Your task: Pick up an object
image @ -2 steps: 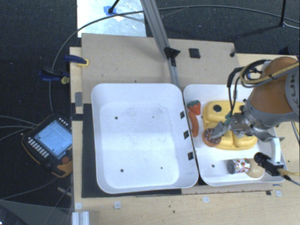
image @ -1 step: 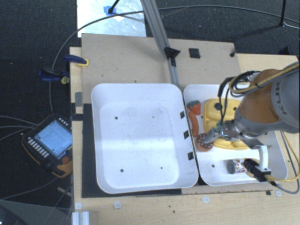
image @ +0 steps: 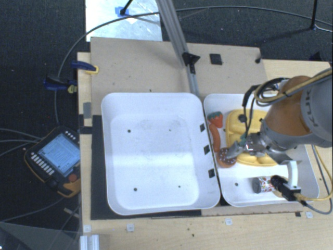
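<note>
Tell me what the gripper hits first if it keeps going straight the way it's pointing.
Likely the brown ring-shaped object in the right bin: the gripper points left and down toward it. Depth is hard to judge from above.

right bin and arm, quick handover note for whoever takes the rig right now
Gripper: low in the right bin, over the near edge of the yellow toy; whether it is open or shut cannot be told.
Objects: all in the right bin. Yellow toy in the middle, orange carrot-like piece along the bin's left wall, brown ring by the gripper tip, small can lying near the front.
Done: nothing seen held or lifted.
Left: get a grip on one object and raise it.
</note>
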### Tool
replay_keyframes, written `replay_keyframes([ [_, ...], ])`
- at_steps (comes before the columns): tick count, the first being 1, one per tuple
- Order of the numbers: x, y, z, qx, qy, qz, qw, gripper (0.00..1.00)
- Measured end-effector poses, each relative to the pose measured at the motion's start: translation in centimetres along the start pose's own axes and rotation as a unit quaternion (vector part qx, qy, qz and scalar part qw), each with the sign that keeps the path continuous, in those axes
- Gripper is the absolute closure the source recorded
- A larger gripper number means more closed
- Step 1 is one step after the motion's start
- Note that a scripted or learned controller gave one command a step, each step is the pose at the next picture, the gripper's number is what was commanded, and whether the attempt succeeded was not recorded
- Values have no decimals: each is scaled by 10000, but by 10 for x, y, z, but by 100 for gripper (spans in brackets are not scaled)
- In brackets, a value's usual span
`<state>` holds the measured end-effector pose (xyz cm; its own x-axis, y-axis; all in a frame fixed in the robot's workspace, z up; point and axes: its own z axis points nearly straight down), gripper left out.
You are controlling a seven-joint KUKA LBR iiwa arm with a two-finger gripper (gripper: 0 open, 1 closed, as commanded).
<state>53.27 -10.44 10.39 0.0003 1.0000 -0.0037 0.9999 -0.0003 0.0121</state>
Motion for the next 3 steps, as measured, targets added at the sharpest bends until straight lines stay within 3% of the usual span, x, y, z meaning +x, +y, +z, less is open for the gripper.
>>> replay_keyframes([
  [1, -1, 2, -13, -25, -1, -4, 10000, 100],
  [2, -1, 3, -57, 34, 15, -22, 10000, 100],
  [3, -9, 11, -116, 23, 10, -21, 10000, 100],
])
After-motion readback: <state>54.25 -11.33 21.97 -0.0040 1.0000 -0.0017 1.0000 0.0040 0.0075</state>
